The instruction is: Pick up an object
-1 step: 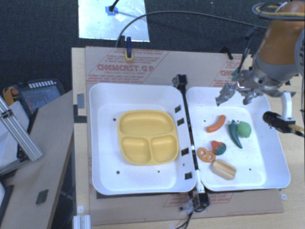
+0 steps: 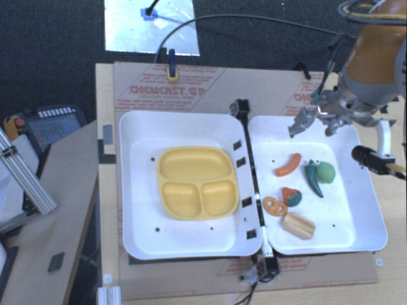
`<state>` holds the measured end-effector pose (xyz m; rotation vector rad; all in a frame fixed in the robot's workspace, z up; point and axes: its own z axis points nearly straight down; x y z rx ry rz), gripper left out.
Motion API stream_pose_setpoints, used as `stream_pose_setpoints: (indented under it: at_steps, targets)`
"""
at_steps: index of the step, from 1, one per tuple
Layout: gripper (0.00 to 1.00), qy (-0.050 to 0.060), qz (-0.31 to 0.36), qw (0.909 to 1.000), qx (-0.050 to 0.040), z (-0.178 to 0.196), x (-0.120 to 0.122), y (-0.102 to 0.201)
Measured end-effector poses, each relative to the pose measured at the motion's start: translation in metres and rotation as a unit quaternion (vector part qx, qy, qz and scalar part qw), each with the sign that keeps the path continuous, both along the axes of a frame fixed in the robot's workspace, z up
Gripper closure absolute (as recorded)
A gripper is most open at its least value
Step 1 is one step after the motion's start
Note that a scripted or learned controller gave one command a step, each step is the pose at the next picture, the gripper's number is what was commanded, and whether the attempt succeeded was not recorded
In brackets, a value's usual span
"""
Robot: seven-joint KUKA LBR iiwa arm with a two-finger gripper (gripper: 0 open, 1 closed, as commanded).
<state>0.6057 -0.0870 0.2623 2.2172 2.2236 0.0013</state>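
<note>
**Gripper above right bin, nothing grasped yet**

Pick one isolated target: the orange sausage (image 2: 288,164) lies apart from the other toys, nearest the right bin (image 2: 362,234) back wall. Come straight down and centre over it. Gripper (image 2: 316,123) hovers over that bin's back rim, fingers spread, nothing between them, touching nothing.

Board (image 2: 191,81) under the bins reads "CHEMCAST".

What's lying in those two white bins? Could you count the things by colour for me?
Yellow: 1, the divided tray
Orange: 2, sausage, pretzel
Green: 2, pepper, round fruit
Red and green: 1, small piece
Tan: 1, bread roll
Total: 7
</note>
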Motion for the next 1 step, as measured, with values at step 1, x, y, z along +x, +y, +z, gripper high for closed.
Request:
stream_pose_setpoints:
  at_steps: [1]
  targets:
    - [0.00,0.003,-0.001,1.0000,0.0005,-0.0627,-0.0013,-0.0018]
